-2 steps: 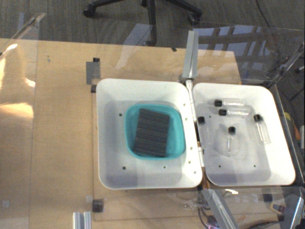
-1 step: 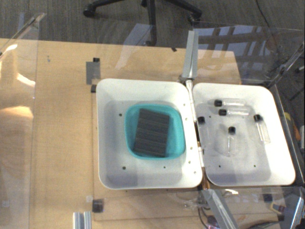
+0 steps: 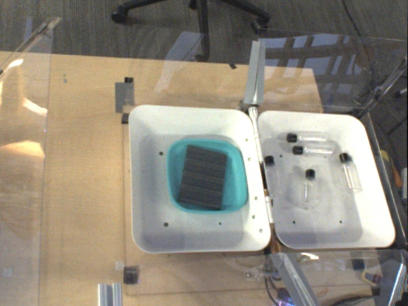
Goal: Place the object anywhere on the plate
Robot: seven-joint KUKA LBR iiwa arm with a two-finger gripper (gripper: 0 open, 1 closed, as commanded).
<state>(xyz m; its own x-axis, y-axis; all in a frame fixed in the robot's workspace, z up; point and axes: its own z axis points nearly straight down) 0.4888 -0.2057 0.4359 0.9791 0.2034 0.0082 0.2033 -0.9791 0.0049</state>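
Note:
A teal plate (image 3: 237, 177) lies in the left white bin (image 3: 148, 196). On the plate rests a dark grey ribbed block (image 3: 203, 176), tilted slightly, covering most of the plate's middle. In the right bin (image 3: 376, 215) lie several clear vials with black caps: one (image 3: 306, 137) at the top, one (image 3: 312, 150) just below it, one (image 3: 349, 170) at the right and one (image 3: 308, 187) lower in the middle.
A small black cap or peg (image 3: 269, 160) sits near the right bin's left wall. A metal bar (image 3: 254, 75) runs up from the divide between the bins. An office chair base (image 3: 197, 5) stands on the floor beyond the wooden bench.

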